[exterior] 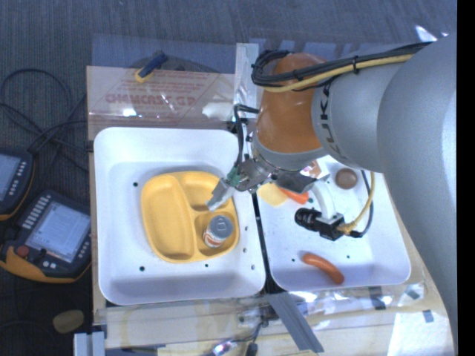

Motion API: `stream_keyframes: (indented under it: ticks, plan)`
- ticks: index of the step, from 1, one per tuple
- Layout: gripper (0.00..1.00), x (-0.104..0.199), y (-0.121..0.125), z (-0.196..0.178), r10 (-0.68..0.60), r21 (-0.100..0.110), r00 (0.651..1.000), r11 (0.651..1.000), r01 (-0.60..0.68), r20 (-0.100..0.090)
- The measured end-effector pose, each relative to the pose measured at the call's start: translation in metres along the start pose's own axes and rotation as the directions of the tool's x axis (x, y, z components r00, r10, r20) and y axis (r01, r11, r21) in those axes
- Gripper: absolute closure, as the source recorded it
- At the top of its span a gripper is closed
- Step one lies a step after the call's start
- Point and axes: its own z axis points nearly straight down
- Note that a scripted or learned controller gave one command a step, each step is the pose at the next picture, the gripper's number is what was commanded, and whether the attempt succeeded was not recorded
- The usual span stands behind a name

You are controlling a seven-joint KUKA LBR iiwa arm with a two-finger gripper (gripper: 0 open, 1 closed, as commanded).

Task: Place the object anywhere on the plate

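One can sits on the yellow plate, in its lower-right compartment, inside the left bin. I see the gripper just above it, over the plate's right rim, fingers pointing down-left w/ tips near the can's top but apart from it. Fingers look narrow, nothing betw. them. Right bin has a sausage, a brown round item and an orange piece.
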Motion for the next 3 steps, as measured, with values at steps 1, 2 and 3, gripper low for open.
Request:
stream_keyframes:
  ticks: [1, 2, 3]
  plan:
    - [0.0, 0.021, 0.075, 0.057, 0.331, -0.007, 0.944, 0.944, -0.331, 0.001]
    - [0.0, 0.075, 0.12, -0.006, 0.206, -0.002, 0.979, 0.979, -0.206, 0.003]
    - [0.0, 0.094, 0.157, 0.025, 0.073, -0.001, 0.997, 0.997, -0.073, 0.006]
